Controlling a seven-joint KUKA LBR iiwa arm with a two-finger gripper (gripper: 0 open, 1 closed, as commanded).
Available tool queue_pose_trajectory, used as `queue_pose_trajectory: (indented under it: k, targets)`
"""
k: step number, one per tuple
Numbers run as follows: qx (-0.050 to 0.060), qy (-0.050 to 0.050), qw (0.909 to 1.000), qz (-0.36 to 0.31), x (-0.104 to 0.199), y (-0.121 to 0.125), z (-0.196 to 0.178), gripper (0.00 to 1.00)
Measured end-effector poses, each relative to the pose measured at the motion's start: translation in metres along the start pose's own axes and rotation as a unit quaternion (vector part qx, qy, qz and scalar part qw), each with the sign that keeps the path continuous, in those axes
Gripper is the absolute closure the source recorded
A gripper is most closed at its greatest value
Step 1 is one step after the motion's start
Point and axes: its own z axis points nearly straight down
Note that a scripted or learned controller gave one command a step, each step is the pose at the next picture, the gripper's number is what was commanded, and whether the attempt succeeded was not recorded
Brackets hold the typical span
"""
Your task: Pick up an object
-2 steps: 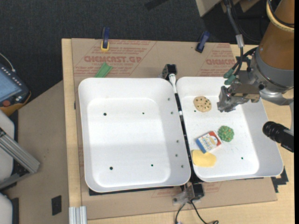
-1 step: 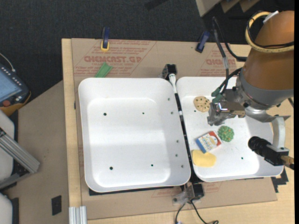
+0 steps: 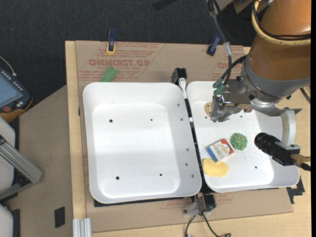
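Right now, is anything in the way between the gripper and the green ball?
Nothing visible. The gripper is over the far part of the right bin, and only bare white floor lies between it and the green ball. The packet lies beside the ball, off that line.

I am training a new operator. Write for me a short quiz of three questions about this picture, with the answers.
1. True or false: the gripper hangs over the right bin.
2. Fill in: the round thing beside the packet is ___ in colour.
3. Which lies nearest the view's lower edge? A) round thing B) packet C) yellow piece
Key: 1 true; 2 green; 3 C.
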Motion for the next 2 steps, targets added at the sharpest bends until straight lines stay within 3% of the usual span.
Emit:
queue_pose_trajectory:
  k: [1, 2]
  targets:
    - [0.006, 0.000, 1.0000, 0.003, 0.001, -0.001, 0.033, 1.00]
    - [-0.003, 0.001, 1.0000, 0.001, 0.016, 0.001, -0.063, 1.00]
